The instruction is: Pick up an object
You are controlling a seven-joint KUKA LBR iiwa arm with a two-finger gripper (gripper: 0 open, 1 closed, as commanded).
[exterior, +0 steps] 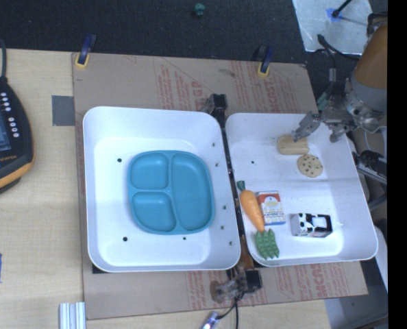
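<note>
The right bin (354, 184) holds a tan bread piece (292, 144), a chocolate-chip cookie (310, 165), an orange carrot (251, 210), a small red and white carton (271, 208), a green pea pod (267, 243) and a black and white cow-patterned carton (311, 225). My gripper (321, 126) hovers over the bin's far right corner, its fingers spread open, one tip just right of the bread piece. Nothing sits between the fingers.
A blue three-compartment plate (170, 191) lies in the left bin (107, 149). A teach pendant (1, 136) rests at the bench's left edge. Clamps (85, 50) hold the cardboard sheet at the back.
</note>
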